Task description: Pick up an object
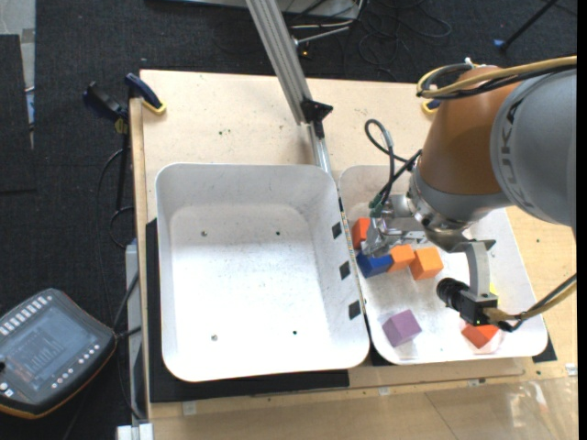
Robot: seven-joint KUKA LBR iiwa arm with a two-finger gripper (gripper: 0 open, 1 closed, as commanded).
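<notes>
My gripper (376,243) hangs low over the left part of the right bin (523,273), among a cluster of blocks. A blue block (374,265) lies just below it, close to it or touching. An orange block (426,263) sits to its right, with a second orange piece (402,257) between the two. A red-orange block (360,230) shows at the gripper's left side. Nearer the front lie a purple block (401,327) and a red block (481,335). The wrist hides the bin's back part.
The big left bin (174,200) stands beside the right one, their rims touching. A slanted metal pole (280,49) runs down to the bins' back edge. A clamp (138,94) sits at the bench's back left. A pendant (46,346) lies off the bench, front left.
</notes>
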